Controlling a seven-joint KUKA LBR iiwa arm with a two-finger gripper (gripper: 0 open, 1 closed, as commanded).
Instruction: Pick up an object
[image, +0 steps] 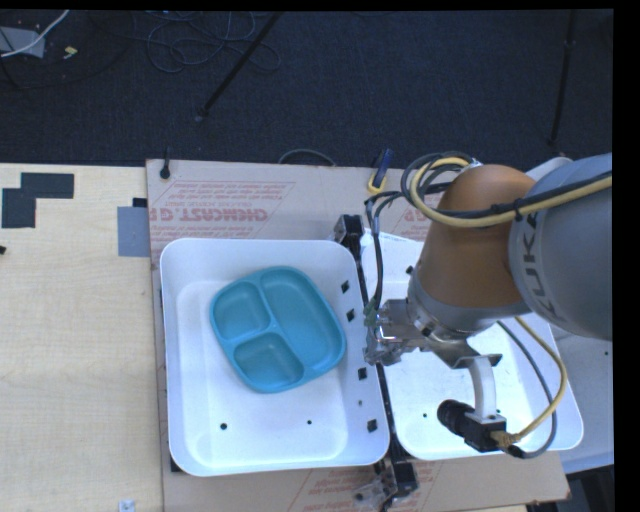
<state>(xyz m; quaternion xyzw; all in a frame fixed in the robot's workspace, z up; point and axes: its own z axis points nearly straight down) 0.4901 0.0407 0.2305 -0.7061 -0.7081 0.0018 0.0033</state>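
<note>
So the blue divided plate (277, 328) sits tilted in the left bin (190, 440), near its middle and a bit toward the far edge. The arm (480, 250) hangs over the right bin (560, 430), covering most of it, with yellow and black cables looping around its wrist. The gripper (385, 340) sits right at the divider between the bins; can't tell its state. Mirrored red lettering shows on the cardboard (215, 210) behind the bins, not really readable.

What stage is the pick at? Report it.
Done: nothing looks lifted; the blue divided plate lies flat in the left bin. In hand: the arm hangs over the right bin, near the divider. Left: grasping and raising an object.
</note>
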